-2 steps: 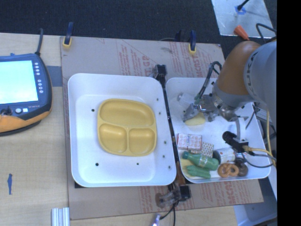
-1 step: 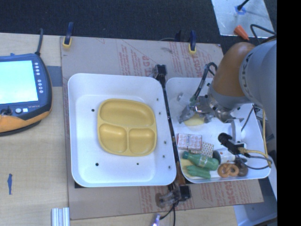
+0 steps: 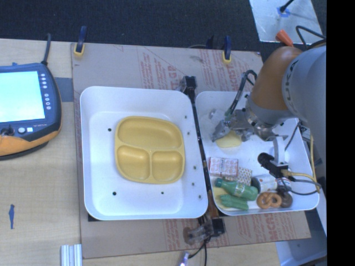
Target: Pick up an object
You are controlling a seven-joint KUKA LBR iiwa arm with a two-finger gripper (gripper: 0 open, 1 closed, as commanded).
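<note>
The arm (image 3: 302, 76) coming in from the right is a thick, rounded thing, smooth pale grey on its outer shell, with a broad glossy orange band (image 3: 272, 85) wrapping the section just above the wrist. Below that band the wrist narrows into darker metal-grey hardware, and the gripper (image 3: 227, 127) at its end is a small cluster of dull silver and black parts. Thin dark cables loop out from the wrist near the orange band, and a yellowish wire (image 3: 302, 176) trails along the lower side by a black fitting.
</note>
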